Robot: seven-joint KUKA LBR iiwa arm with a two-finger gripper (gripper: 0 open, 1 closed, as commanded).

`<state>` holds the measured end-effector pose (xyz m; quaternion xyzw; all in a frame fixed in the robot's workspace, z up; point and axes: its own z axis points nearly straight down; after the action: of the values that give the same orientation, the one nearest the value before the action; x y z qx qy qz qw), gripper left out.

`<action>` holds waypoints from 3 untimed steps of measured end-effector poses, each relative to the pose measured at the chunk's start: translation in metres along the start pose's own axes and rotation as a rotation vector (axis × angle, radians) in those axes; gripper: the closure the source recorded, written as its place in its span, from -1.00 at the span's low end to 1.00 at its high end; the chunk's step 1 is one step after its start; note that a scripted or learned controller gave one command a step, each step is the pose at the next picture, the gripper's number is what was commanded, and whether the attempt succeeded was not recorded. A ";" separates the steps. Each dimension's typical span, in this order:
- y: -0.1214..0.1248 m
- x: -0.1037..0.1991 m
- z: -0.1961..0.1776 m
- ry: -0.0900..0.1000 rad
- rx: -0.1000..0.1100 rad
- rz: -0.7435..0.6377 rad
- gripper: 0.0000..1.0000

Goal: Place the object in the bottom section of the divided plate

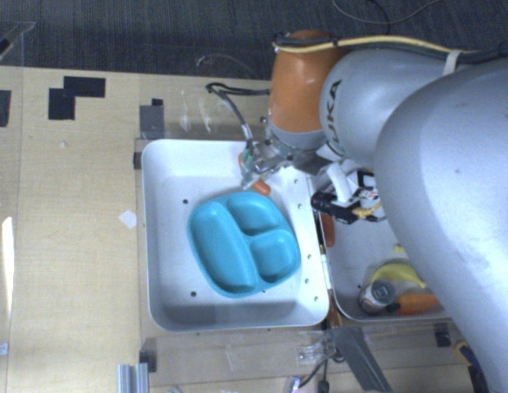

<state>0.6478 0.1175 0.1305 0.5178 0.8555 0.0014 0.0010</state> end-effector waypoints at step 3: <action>0.031 0.104 -0.035 0.001 -0.002 -0.135 1.00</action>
<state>0.6271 0.2237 0.1654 0.4590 0.8884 0.0025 0.0015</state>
